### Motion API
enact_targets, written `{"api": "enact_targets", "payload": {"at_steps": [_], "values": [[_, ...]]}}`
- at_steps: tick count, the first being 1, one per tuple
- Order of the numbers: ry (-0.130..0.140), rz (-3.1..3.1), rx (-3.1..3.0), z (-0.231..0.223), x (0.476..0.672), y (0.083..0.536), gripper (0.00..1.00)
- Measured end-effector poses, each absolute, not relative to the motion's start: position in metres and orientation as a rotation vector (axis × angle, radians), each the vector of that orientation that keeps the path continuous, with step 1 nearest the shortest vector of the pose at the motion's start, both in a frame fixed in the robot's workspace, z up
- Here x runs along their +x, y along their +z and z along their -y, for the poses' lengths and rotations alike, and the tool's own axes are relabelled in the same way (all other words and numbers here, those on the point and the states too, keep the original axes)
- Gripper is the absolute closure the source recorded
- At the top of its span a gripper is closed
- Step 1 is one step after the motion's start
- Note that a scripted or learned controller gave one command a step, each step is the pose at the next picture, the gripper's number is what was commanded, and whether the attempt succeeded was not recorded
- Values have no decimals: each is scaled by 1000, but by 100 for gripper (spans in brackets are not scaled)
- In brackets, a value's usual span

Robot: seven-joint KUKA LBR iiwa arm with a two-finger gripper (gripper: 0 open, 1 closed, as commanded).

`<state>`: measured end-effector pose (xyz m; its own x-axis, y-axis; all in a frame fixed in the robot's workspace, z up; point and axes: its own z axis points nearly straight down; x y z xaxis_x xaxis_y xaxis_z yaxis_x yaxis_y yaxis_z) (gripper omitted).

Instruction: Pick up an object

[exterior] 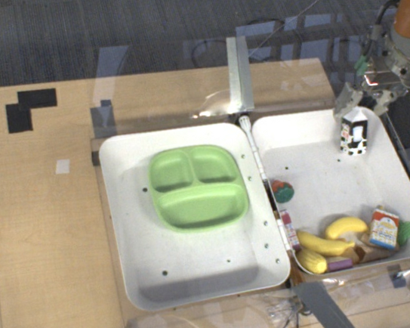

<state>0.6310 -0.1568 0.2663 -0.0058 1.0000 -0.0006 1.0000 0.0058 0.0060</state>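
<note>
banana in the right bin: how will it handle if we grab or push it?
The banana looks like a smooth plastic toy, so probably stiff and light, maybe slippery. Its curved, rounded body would likely roll or pivot if pushed. It lies against the lemon and the bin wall, so a nudge would probably shift its neighbours.

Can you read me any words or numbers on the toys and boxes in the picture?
None can be read.
Small orange and white carton in the right white bin: printing too blurred to read.
Small black and white carton by the gripper: only patches, no letters to make out.
</note>
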Motion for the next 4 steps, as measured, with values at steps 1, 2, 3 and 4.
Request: {"api": "enact_targets", "payload": {"at_steps": [1, 2, 3, 4], "values": [[8, -2052, 2369, 182, 670, 312, 0], [4, -1398, 2811, 188, 670, 214, 0], [4, -1055, 2958, 170, 669, 137, 0], [3, -607, 3085, 88, 633, 91, 0]]}}
